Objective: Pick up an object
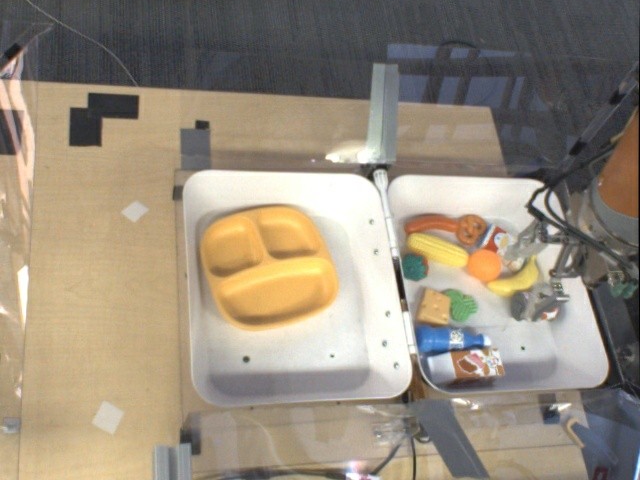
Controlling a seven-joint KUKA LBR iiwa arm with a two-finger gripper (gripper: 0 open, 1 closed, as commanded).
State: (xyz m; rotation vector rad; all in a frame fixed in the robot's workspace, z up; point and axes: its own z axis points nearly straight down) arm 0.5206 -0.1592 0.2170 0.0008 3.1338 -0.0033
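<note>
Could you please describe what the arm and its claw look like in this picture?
At the camera view's right edge, the arm shows an orange band over a grey wrist section. Black cables loop out from it on the left. The claw below is silvery grey metal, with slim parts reaching down over the right bin.

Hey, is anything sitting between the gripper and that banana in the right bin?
Nothing visible. The gripper hangs over the right bin, right beside the banana, which lies just to its left in the camera view. The orange ball touches the banana on its far side, away from the gripper.
</note>
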